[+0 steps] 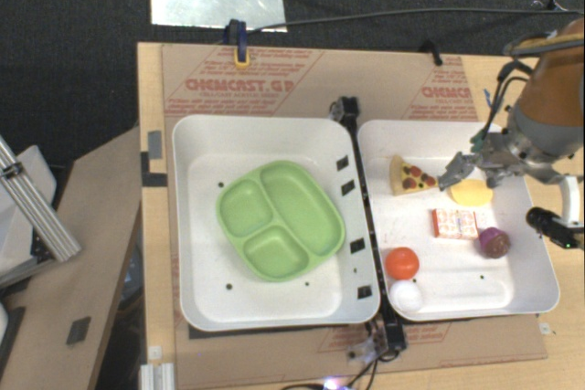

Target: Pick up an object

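The gripper [466, 171] hangs over the right bin [526, 283], and whether it is open or closed cannot be told from this slanted view. Directly beneath and just beside it lies a yellow disc [472, 193], the closest candidate for the pick; part of it is hidden by the tool. A clean grasp here probably means centring over the disc and descending straight, since a flat piece gives little to pinch and may slide on the bin floor.

Just to the gripper's left sits a pizza slice toy [411, 175], close enough to be nudged if the approach drifts that way. A little nearer the camera than the disc lies a small red-and-white packet [454, 223], with a purple ball [494, 242] beside it.

Further off, toward the bin's front corner, an orange ball [401, 263] rests touching or almost touching a white ball [406, 293]. Farthest away, in the left bin [196, 196], lies a green divided plate [279, 219].
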Motion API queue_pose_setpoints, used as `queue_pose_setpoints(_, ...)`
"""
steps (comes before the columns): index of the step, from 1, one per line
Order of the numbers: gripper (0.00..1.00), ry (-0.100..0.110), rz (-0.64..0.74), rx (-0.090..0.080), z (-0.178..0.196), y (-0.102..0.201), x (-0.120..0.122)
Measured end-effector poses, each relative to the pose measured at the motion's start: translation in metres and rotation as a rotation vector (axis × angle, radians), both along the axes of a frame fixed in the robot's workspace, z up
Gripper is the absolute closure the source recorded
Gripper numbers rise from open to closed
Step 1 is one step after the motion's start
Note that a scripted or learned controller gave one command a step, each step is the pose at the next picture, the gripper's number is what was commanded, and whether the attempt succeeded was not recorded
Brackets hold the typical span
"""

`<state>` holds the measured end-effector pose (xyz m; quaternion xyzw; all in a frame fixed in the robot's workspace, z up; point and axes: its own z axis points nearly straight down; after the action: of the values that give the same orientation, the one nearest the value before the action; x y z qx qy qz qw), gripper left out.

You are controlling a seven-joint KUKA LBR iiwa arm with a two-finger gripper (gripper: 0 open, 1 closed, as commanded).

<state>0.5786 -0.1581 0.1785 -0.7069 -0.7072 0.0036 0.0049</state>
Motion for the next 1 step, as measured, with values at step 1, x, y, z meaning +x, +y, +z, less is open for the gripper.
queue_pose_setpoints(1,0.00,-0.013,0.003,-0.002,0.0080,0.0003,0.0031)
